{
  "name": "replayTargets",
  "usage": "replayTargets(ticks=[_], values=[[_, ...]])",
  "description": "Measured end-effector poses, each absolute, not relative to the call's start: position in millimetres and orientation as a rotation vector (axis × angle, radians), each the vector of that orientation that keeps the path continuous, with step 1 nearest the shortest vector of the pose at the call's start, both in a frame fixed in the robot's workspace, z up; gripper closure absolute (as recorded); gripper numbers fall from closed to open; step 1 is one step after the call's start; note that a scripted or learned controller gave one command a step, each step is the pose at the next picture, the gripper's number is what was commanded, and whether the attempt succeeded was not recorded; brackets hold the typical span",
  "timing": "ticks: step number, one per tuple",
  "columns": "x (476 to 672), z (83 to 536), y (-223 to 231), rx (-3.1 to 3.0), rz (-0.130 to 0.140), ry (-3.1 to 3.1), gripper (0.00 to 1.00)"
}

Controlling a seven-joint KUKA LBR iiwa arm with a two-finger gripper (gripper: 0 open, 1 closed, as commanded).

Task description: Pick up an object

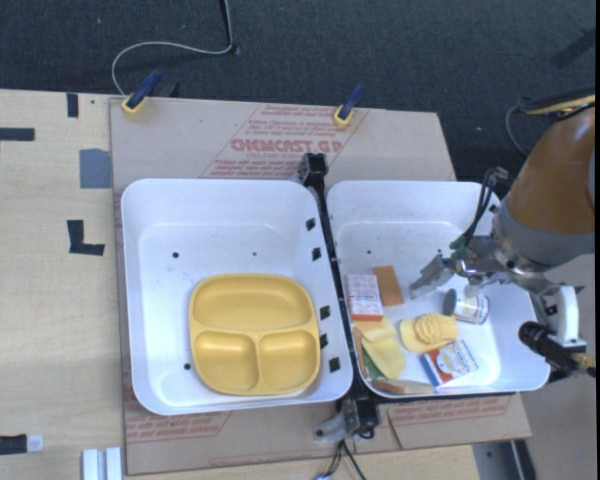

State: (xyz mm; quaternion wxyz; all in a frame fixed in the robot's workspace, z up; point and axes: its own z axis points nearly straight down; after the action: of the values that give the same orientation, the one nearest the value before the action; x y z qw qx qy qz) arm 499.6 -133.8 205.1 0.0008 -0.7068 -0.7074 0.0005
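I'm hovering the jaws over the right bin, spread open, empty; approach step. Next I'd descend onto the corn.

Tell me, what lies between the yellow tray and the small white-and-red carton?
In the camera view, between the yellow tray and the carton run the two bins' adjoining white walls with black clips.

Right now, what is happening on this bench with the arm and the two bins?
A grey robot arm with an orange band reaches in from the right over the right white bin. Its end effector hangs low above a heap of small things: a yellow corn-shaped toy, a small metal can, a red and white packet and a brown block. Nothing sits between its fingers. The left white bin holds a yellow divided plastic tray, untouched.
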Motion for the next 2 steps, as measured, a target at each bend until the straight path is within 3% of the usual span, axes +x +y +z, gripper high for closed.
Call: replayTargets(ticks=[1,2], values=[[484.2,81,-168,-2.228,-0.002,-2.223,0.00],[528.7,226,-128,-2.220,-0.015,-2.239,0.00]])
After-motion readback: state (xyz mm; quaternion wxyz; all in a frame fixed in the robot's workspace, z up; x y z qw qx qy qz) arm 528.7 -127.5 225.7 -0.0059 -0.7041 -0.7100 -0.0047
